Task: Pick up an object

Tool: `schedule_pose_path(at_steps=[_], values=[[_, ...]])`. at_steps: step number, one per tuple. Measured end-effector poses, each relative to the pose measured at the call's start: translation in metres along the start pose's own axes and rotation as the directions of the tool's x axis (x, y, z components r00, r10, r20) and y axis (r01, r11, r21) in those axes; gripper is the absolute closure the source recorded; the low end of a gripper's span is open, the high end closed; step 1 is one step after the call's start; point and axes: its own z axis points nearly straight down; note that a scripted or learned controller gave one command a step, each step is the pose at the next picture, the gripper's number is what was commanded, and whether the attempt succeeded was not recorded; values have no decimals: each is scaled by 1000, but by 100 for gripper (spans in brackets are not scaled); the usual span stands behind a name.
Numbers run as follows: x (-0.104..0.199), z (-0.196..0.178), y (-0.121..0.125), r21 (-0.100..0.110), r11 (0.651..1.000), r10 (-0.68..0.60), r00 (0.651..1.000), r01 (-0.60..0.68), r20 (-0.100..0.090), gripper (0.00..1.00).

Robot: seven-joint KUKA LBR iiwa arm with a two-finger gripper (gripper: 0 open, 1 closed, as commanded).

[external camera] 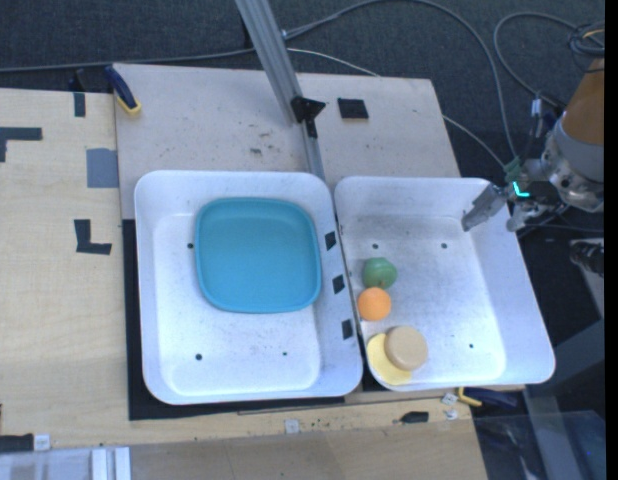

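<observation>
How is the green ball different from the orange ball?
The green ball is dark green; the orange ball is bright orange. The green ball lies farther from the tan disc, while the orange ball sits right beside it. Both are small, round, and lie in the right bin near its left wall.

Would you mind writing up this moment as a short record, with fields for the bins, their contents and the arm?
left bin: holds a blue square plate
right bin: green ball, orange ball, tan round disc resting on a yellow piece
object grouping: clustered along the right bin's left wall, toward its near corner
gripper: at the right bin's far right edge, apart from every object
grasp: nothing held
</observation>
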Motion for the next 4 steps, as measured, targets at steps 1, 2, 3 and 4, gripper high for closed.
schedule_pose_path(at_steps=[1,2,3,4], values=[[0,0,0,0,1000,0,1000,0,0,0],[7,54,-9,4,1000,0,1000,0,-1,0],[4,99,-4,4,1000,0,1000,0,-1,0],[5,152,-5,5,1000,0,1000,0,-1,0]])
